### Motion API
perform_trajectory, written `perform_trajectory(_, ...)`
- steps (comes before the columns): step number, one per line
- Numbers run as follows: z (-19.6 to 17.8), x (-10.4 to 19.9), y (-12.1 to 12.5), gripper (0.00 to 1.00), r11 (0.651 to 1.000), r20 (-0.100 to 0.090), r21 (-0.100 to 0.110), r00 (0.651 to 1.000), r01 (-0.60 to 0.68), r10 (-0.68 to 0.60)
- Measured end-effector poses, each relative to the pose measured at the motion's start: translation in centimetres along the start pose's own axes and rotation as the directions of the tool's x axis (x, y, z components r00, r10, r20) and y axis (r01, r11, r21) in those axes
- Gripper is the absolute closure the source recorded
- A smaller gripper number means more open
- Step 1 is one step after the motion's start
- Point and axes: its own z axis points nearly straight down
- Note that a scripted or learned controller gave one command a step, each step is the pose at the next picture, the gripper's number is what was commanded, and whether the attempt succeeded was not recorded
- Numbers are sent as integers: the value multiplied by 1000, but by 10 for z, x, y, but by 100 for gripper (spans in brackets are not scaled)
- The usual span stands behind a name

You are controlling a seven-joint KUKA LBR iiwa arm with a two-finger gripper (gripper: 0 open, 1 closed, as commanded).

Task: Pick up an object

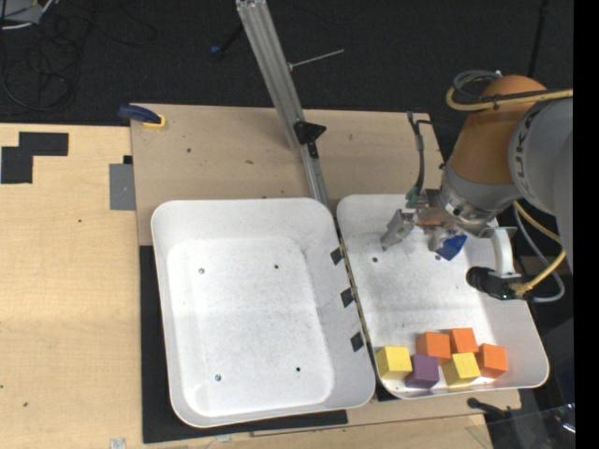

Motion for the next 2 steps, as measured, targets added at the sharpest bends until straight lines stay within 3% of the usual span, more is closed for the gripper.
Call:
perform_trajectory(1,53,-5,-10,0,1000,0,-1,1000,0,0)
perform_trajectory(2,63,-5,-9,0,1000,1,-7,1000,-3,3)
